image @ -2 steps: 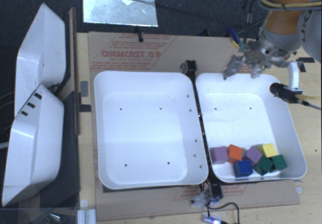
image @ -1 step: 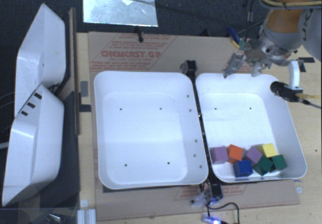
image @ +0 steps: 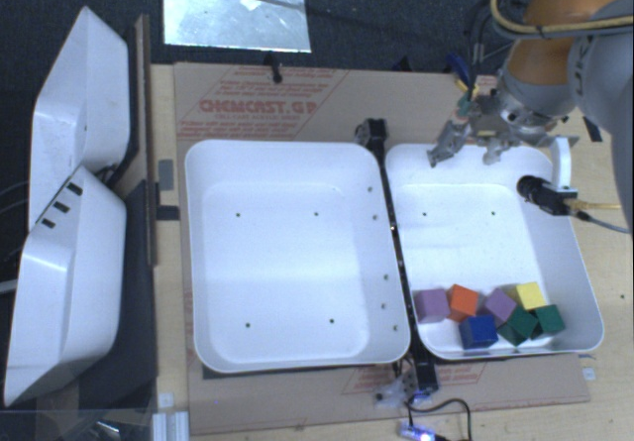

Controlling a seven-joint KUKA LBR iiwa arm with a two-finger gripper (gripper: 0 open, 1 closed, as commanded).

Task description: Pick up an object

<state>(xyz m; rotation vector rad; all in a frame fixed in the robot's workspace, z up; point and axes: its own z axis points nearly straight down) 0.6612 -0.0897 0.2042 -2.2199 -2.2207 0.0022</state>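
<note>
Your gripper (image: pixel 466 151) hangs over the far rim of the right bin (image: pixel 570 261), fingers spread apart and holding nothing. The blocks (image: pixel 490 313) sit packed together, touching, against the near wall, well apart from it. Coming down there, you risk wedging a finger on a neighbour or the wall.

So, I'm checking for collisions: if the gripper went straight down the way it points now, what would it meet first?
Probably the bare floor of the right bin near its far edge; the gripper hangs well away from the blocks, though depth is unclear.
</note>
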